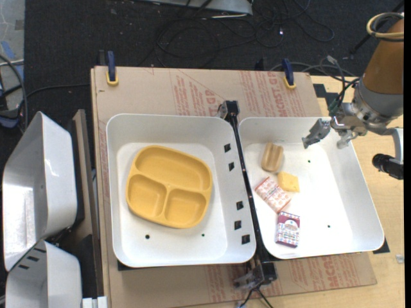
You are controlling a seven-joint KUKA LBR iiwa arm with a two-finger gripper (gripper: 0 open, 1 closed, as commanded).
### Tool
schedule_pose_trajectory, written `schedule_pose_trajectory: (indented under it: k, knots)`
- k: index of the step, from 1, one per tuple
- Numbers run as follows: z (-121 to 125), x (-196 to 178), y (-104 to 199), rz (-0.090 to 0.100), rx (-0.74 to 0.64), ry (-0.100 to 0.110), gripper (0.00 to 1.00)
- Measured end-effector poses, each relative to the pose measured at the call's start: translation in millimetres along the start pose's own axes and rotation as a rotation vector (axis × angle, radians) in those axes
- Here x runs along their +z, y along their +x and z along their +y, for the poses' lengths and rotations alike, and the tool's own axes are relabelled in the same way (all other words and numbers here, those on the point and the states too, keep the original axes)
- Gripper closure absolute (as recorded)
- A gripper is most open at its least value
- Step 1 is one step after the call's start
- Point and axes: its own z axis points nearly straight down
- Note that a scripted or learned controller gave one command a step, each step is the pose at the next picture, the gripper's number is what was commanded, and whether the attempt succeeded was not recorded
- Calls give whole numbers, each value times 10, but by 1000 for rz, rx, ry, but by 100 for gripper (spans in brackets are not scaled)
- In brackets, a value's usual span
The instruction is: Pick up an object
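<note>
Candidates all sit in the right white plastic bin (pixel 359 191), left half, clustered:
- tan rounded bread-roll-like piece (pixel 273 157), nearest the divider, top of cluster
- small yellow wedge, cheese-like (pixel 289 183), just below and right of it
- flat pink-and-white patterned packet (pixel 273 194), touching or nearly touching the wedge
- small dark red and white carton (pixel 288 229), lying flat, a bit apart, lowest

Handling guess: all light. Roll and wedge look like toy food, stiff enough, a bit slick. Packet is thin and flat, poor for a two-finger pinch. Carton is the best bet: rigid, straight sides, clear space around it; grip across the short width. Roll second choice, across its narrow axis.

Gripper (pixel 327 134) hangs over the bin's upper right area, fingers spread, nothing between them. Well apart from the cluster.

Left white plastic bin (pixel 119 172) holds a yellow three-compartment plastic tray (pixel 169 186): wide and shallow, hard to pinch except at the rim.
</note>
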Motion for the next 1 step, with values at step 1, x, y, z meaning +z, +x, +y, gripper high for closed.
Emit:
schedule_pose_trajectory:
  k: [1]
  knots:
    - [25, -72, 7, -2, -3, -11, 0]
